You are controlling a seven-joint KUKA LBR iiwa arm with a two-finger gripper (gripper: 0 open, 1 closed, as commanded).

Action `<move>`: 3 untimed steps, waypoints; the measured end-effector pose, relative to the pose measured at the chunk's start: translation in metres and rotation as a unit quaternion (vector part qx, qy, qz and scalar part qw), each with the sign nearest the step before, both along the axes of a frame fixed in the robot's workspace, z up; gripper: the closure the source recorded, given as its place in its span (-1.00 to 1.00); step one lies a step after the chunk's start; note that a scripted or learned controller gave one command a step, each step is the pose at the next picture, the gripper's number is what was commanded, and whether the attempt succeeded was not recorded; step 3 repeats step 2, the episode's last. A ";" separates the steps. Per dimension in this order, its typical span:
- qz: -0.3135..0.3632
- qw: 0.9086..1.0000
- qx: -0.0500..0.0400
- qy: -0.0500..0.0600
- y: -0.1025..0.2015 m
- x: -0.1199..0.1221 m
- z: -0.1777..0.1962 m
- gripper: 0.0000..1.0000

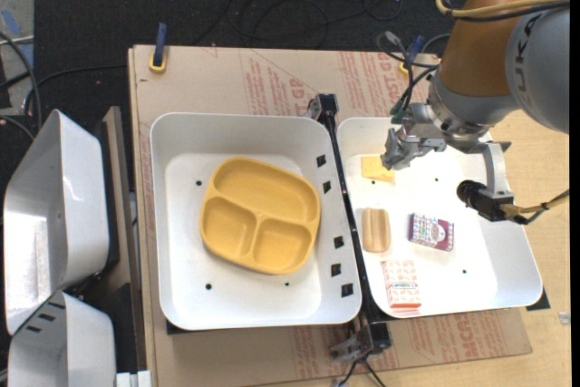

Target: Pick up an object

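1. Because the gripper (396,155) hangs right over the upper-left part of the right bin (507,276), the yellow wedge (376,169) is the nearest thing to pick: it lies flat on the bin floor, partly under the tool and sticking out toward the lower left of it.
2. Whether the gripper is spread or pressed together I cannot tell from above (the wrist body hides its tip), and nothing can be seen pinched in it.
3. What shows of the wedge runs roughly left to right across the view, near the wall shared by the two bins, so by my judgement the tool needs only a small shift leftward and down.
4. That shared wall, with its black clips, sits just beside the wedge and could crowd an approach from the left.
5. Other candidates lie further toward the front of the same bin: a tan bread roll (375,229) with its long axis front to back, a small purple packet (430,232) to its right, and a white-and-red sachet (401,285) near the front rim, all apart from one another.
6. A yellow divided plate (259,215) rests in the left bin (172,285), well apart from the arm.
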State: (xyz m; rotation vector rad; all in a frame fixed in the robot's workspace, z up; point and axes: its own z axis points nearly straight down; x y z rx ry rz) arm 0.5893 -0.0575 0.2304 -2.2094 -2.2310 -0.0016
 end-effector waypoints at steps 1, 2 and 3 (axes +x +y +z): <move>0.000 1.000 0.000 0.000 0.058 -0.010 0.007 1.00; 0.000 1.000 0.000 0.000 0.122 -0.013 0.001 1.00; 0.000 1.000 0.000 0.000 0.122 -0.013 0.001 1.00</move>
